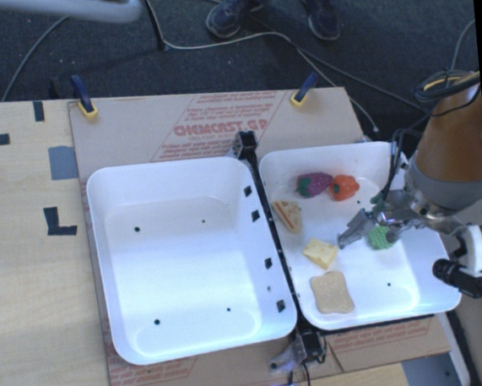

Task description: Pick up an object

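My gripper (359,232) hangs low over the right bin (421,298), reaching in from the right. A small green object (382,237) lies right beside it, touching or just under it. Whether the green object is held cannot be made out. Left of the gripper lies a yellow cheese wedge (320,253). A slice of bread (331,293) lies near the bin's front. A purple bunch of grapes (314,183) and a red-orange pepper (344,186) sit at the back. A striped tan piece (289,215) rests by the left wall.
The left bin (110,243) stands beside the right one, with a black divider clip strip (266,228) between them. Both bins rest on a cardboard sheet (217,122). The arm's grey and orange body (453,150) looms over the right bin's right edge.
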Available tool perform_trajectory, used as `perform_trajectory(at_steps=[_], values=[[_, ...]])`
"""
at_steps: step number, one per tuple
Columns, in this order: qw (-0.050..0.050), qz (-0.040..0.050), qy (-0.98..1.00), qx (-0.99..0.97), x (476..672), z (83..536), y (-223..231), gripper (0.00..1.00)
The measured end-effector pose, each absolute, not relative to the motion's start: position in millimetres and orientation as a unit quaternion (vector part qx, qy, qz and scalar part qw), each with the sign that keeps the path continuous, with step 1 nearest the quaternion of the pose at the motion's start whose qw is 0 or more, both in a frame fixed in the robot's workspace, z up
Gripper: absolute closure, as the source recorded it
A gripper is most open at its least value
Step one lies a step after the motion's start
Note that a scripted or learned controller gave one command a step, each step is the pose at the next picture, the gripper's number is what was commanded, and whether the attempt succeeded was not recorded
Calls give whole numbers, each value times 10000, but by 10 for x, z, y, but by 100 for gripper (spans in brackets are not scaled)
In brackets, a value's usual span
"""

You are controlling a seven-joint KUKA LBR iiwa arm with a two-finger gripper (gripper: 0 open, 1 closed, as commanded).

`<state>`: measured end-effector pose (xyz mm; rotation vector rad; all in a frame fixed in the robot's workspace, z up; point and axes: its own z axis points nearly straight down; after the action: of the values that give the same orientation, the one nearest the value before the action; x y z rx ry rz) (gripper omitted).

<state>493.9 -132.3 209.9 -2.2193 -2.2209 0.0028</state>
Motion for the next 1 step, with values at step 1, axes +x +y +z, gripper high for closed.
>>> perform_trajectory(at_steps=[1], values=[[60, 37, -7077, -7065, 5005, 926, -1213, 0]])
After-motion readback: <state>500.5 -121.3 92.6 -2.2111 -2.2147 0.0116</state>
